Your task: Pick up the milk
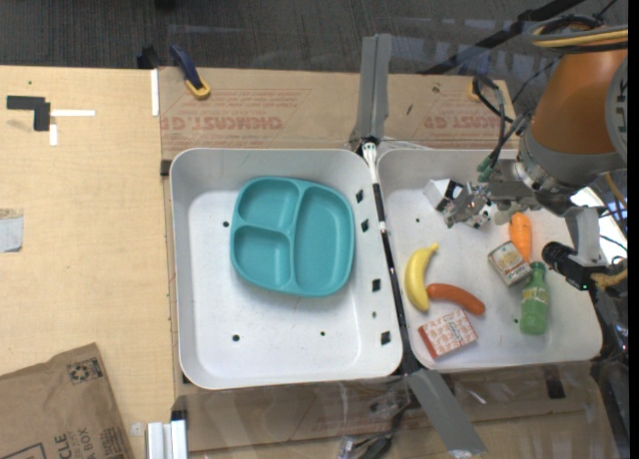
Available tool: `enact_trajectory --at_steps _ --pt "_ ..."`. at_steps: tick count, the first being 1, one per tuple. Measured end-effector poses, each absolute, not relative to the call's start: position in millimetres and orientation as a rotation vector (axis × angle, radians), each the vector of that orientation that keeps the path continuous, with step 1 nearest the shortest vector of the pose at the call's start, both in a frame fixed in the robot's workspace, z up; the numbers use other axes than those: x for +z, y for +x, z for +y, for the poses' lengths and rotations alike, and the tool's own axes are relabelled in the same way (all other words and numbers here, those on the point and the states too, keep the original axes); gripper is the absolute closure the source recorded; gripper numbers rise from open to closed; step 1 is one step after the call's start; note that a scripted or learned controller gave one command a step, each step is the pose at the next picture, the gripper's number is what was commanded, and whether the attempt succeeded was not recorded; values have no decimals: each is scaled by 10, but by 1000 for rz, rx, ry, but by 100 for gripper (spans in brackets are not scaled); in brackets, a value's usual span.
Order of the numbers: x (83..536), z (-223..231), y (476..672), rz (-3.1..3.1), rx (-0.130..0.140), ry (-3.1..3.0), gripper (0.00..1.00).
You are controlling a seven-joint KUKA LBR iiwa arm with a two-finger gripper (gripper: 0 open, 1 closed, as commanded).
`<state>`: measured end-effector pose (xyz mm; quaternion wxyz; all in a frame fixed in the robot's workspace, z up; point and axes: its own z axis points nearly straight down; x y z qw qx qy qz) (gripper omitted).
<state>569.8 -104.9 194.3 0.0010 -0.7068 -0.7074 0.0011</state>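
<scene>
The milk is a small white and tan carton lying in the right bin, between a carrot and a green bottle. My gripper hangs over the back of the right bin, left of the carrot and up-left of the milk, clearly apart from the carton. Nothing is seen held in it. The grey arm with its orange band reaches in from the upper right.
Also in the right bin are a banana, a red sausage, a red snack packet and a small white item near the gripper. The left bin holds a teal divided plate.
</scene>
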Motion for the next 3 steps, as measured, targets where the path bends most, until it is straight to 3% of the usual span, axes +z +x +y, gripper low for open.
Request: enact_trajectory --at_steps 1,2,3 --pt "921 -1484 6056 -2100 0 -2337 0" --pt "1012 -1496 6057 -2095 0 -2342 100" --pt "1012 -1496 6057 -2095 0 -2342 0"
